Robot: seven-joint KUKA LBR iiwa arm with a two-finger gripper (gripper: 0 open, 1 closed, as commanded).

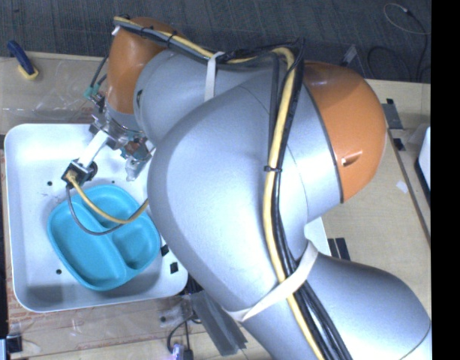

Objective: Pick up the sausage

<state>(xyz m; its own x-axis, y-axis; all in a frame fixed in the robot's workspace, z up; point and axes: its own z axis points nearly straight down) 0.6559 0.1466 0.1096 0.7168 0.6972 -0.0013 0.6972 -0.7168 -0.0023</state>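
Observation:
My gripper [130,154] hangs low over the back part of the left white bin [19,201], just beyond the far rim of a blue two-compartment dish [102,242]. The wrist with its orange band [128,58] stands above it. Both compartments of the dish look bare. The grey arm covers the middle and right of the view, hiding the right bin and the left bin's right side.
The blue dish fills much of the left bin's floor, leaving bare white floor along the left wall and front. A small blue-handled tool [21,58] lies on the bench at the far left, behind the bin.

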